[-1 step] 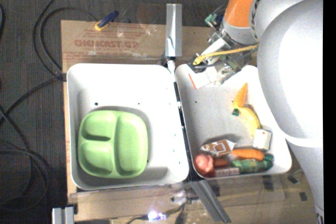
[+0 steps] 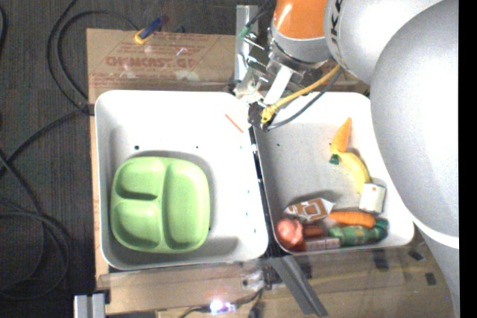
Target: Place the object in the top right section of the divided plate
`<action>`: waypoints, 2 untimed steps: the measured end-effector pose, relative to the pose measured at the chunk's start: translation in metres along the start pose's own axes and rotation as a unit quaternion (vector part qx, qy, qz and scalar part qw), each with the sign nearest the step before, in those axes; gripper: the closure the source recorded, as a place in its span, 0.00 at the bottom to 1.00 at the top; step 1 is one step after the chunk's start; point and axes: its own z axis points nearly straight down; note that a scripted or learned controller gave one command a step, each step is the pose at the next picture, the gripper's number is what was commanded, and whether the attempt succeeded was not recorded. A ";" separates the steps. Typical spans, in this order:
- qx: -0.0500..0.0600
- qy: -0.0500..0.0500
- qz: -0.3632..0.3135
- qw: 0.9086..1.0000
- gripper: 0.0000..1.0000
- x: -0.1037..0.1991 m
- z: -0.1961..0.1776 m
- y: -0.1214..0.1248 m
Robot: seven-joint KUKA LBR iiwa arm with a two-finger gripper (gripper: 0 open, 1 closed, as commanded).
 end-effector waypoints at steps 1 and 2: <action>0.001 -0.001 -0.001 1.000 1.00 0.074 0.067 -0.094; 0.000 -0.001 0.106 0.994 1.00 0.061 0.023 -0.124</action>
